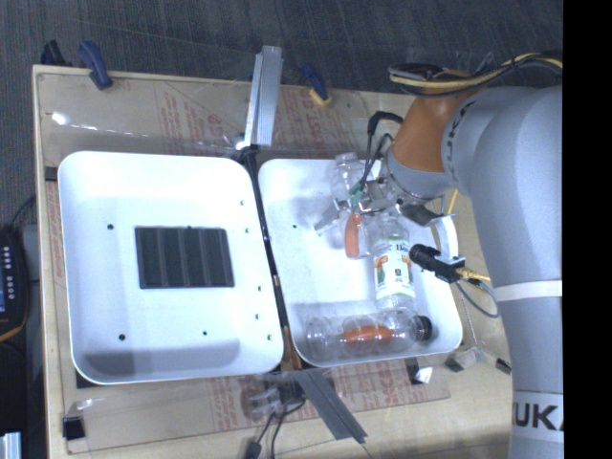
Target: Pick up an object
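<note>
Gripper (356, 197) low in right bin (287, 256), jaw state unreadable against clear clutter. Clear bottle (393, 273) just beside it; second bottle (368, 331) along the near wall.

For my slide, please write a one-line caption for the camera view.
KUKA arm's gripper lowered among clear plastic bottles in the right bin; left bin holds a dark grille.
</note>
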Available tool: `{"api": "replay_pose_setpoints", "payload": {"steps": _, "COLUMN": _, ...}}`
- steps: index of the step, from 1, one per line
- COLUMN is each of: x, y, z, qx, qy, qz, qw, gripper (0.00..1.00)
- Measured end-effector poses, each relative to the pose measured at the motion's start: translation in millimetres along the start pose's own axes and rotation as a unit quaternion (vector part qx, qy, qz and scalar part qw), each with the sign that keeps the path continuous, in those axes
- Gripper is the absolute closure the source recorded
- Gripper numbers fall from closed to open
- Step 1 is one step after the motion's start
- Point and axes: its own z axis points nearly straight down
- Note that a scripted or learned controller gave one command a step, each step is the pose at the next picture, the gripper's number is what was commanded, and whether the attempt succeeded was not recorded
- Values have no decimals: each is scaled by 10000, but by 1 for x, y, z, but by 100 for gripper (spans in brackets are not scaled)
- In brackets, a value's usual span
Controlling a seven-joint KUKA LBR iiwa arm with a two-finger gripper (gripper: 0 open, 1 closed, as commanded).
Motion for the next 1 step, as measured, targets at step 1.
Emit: {"api": "replay_pose_setpoints", "payload": {"steps": 1, "x": 21, "y": 9, "z": -93, "qx": -32, "qy": -5, "qz": -88, "qw": 10000, "gripper": 100}}
